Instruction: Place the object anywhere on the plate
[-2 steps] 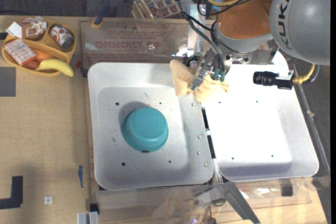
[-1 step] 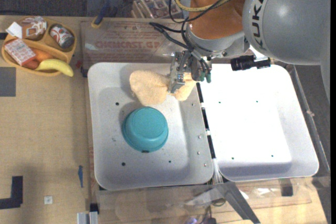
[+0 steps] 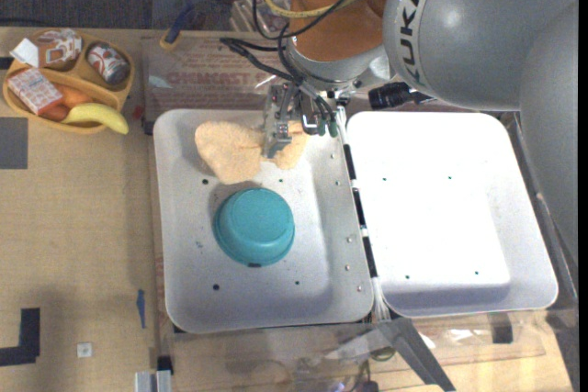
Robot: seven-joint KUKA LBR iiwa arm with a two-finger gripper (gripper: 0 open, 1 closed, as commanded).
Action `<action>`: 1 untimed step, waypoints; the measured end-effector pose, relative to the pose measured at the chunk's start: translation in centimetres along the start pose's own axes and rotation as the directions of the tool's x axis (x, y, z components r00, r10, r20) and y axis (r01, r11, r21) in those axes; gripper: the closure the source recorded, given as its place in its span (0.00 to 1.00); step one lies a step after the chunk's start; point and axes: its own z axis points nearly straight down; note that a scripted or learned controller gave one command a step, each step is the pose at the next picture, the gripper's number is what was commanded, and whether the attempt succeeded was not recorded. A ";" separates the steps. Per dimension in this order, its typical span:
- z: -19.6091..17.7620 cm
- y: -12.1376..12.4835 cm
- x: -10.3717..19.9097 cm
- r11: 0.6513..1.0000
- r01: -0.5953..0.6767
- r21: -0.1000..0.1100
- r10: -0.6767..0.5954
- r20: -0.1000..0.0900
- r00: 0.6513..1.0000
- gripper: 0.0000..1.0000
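Hovering over the far side of the left bin [image 3: 184,289], gripper [image 3: 278,138] points down at the right end of the tan cloth [image 3: 230,150]. Can't tell how far it's open or whether it has the cloth; the tip is too cluttered to read. Cloth lies flat against the bin's far wall, left of centre. Teal bowl [image 3: 255,226] sits upside down mid-bin, its far rim just beside the cloth's near edge. Open floor near and right of the bowl. Right bin [image 3: 441,197] touches the left one along the shared edge. Yellow tray [image 3: 28,110] with a banana [image 3: 96,116] sits far left on the tabletop [image 3: 73,243].
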 end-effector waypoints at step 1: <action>-0.1 0.0 0.0 1.000 0.000 0.000 0.000 0.001 1.000 0.00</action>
